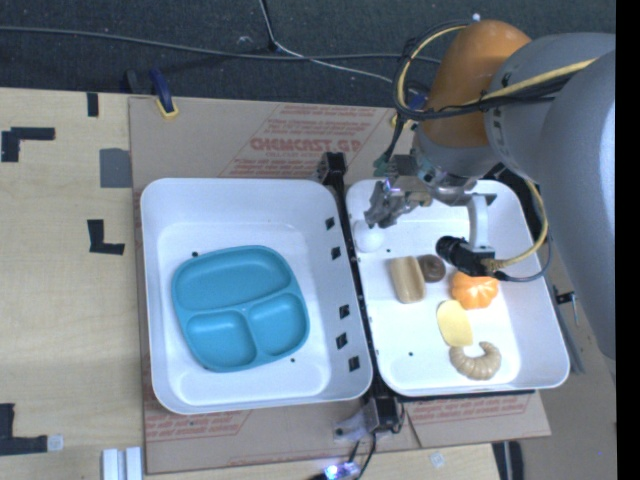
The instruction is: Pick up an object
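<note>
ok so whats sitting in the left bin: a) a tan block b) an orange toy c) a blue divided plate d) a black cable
c: the left bin holds a blue divided plate, while the small toy items, like the tan block and the orange piece, lie in the right bin.

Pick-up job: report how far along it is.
Done: the arm has reached over the right bin, with the gripper near its upper left corner. In hand: nothing visible between the fingers. Left: the grasp itself; the tan block, orange piece, yellow piece and curled pastry all lie on the bin floor.
</note>
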{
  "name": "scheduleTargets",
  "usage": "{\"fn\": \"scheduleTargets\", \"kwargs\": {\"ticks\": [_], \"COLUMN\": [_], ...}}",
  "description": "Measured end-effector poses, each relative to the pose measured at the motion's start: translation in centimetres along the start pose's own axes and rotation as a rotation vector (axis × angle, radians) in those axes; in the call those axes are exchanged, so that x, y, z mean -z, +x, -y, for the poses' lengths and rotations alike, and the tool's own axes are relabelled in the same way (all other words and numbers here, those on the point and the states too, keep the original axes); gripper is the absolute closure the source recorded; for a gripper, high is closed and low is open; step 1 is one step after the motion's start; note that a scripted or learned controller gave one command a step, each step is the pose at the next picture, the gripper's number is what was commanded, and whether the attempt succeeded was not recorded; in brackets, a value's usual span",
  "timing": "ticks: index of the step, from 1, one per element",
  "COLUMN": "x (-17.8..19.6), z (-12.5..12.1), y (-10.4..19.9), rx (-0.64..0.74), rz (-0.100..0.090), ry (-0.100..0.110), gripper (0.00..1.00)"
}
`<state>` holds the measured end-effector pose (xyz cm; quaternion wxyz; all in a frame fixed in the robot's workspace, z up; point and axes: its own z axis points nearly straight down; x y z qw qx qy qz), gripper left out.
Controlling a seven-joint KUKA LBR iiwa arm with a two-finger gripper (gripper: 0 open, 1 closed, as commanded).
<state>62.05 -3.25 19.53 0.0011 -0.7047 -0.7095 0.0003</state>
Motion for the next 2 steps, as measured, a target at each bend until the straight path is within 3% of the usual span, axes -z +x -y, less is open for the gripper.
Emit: {"fn": "scheduleTargets", "kwargs": {"ticks": [2], "x": [0.7], "z": [0.0], "y": [9.2], "rx": [-0.001], "rz": [0.0], "ry": [0.0], "gripper": [1.0]}}
